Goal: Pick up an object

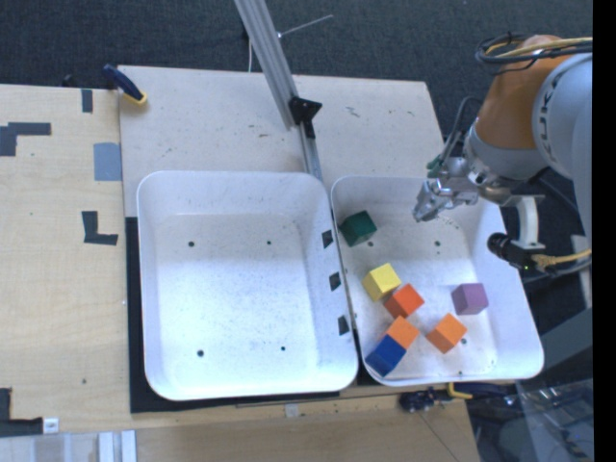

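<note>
1. The grey KUKA arm with its orange band (510, 104) is reaching in from the right side of the camera view, and its two-finger gripper (426, 208) is hanging over the upper part of the right-hand shallow white bin (510, 349).
2. The gripper's fingers are showing as a small dark and silver cluster pointing down and to the left; whether they are spread wide or drawn narrow, I cannot tell, and nothing is showing between them.
3. A dark green cube (358, 227) is lying in the upper left part of the right bin, near the gripper and to its left, apart from it.
4. A yellow cube (382, 280) is sitting lower down, with an orange-red cube (405, 300) just beside it on its lower right.
5. A second orange cube (401, 332) is lying below those two, touching a blue cube (386, 354) at the bin's lower left.
6. A third orange cube (447, 333) is resting to the right of that pair, and a pale purple cube (469, 298) is sitting above it, towards the bin's right wall.
7. The left-hand shallow white bin (154, 287) is lying just beside the right one, their rims meeting along the middle.
8. A silver metal bar (269, 51) is slanting down from the top of the view to the place where the two bins meet.
</note>
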{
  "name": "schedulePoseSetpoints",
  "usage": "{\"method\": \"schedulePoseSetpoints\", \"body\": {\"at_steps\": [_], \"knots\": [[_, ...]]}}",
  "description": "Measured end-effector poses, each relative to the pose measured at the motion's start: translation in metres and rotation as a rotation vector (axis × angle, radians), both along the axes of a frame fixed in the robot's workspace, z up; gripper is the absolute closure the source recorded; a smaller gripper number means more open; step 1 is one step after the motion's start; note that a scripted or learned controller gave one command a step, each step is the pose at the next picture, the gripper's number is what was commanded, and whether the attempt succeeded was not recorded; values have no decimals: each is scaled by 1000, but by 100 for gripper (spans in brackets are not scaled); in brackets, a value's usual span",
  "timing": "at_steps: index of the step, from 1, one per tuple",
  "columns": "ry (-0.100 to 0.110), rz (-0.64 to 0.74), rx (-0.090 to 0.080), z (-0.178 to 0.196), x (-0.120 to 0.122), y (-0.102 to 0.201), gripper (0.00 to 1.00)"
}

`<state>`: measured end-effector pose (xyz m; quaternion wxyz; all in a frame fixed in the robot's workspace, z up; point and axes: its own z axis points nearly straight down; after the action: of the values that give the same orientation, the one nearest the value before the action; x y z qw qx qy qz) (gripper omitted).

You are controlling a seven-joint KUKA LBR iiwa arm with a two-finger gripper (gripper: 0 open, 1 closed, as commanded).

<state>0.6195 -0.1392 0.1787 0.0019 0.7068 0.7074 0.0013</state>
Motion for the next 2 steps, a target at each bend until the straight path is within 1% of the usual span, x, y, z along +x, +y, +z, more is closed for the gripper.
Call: {"method": "schedulePoseSetpoints", "body": {"at_steps": [1,2], "knots": [[0,1,0,41,1,0,100],[6,4,2,48,-28,45,100]]}}
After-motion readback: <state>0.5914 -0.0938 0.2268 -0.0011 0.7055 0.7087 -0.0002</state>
